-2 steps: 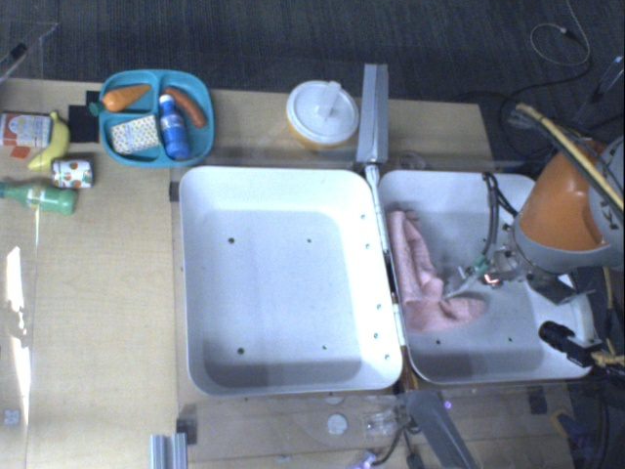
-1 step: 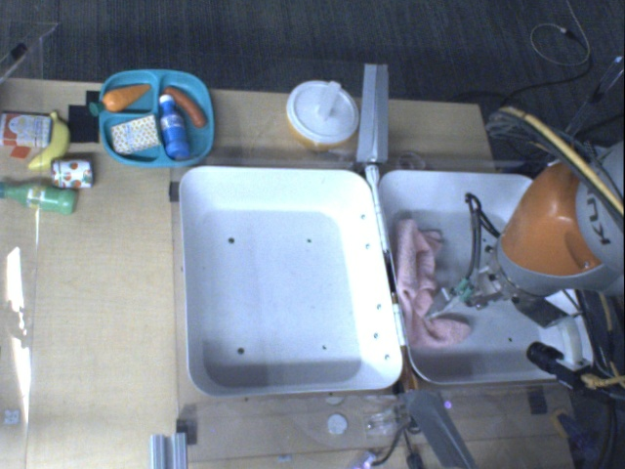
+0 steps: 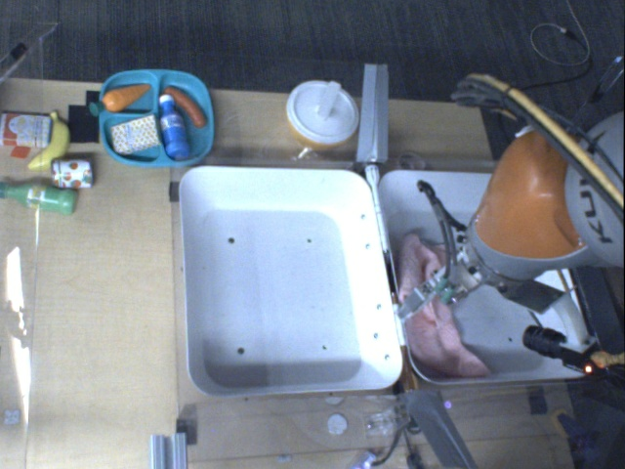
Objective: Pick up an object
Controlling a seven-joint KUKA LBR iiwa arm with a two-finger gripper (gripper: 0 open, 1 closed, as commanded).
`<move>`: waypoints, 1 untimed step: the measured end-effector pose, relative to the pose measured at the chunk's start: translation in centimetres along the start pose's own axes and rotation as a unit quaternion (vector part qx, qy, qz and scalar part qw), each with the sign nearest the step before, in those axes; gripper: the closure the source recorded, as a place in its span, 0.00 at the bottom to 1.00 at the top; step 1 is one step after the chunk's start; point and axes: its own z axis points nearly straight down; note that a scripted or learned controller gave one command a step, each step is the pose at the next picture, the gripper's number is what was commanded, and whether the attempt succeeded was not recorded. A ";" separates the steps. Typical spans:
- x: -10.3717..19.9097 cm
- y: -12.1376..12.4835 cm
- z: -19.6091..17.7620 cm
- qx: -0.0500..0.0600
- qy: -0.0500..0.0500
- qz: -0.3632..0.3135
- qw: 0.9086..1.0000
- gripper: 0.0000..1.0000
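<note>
**A:** Where is your tool point(image 3: 427, 296) right now?

**B:** You have it down in the right bin point(image 3: 508, 360), at that bin's left side, close to the wall it shares with the left bin point(image 3: 283, 281). The arm point(image 3: 527, 203) comes in from the right, its orange band sitting above the wrist and covering much of the right bin's middle.

**A:** And the thing to pick?

**B:** Your target is the pink cloth point(image 3: 435, 330), crumpled along the left side of the right bin. It runs from just above the tool down toward the bin's near corner. The tool's tip sits over the cloth's middle, touching it or very nearly.

**A:** Is the cloth gripped?

**B:** You cannot tell from this view. The tip is small and pale against the pink folds, so whether it is spread or closed is not clear, and no cloth shows plainly between its parts.

**A:** Anything else on the bench point(image 3: 98, 311)?

**B:** At the far left you have a blue divided tray point(image 3: 200, 106) holding toy food and a small blue bottle point(image 3: 174, 125). Beside it lie a banana point(image 3: 54, 143), a small can point(image 3: 71, 173) and a green bottle point(image 3: 39, 196) on its side. A white lidded cup point(image 3: 322, 113) stands behind the left bin.
</note>
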 end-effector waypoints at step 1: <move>-7.3 -0.9 7.5 0.002 0.001 0.093 0.996 0.00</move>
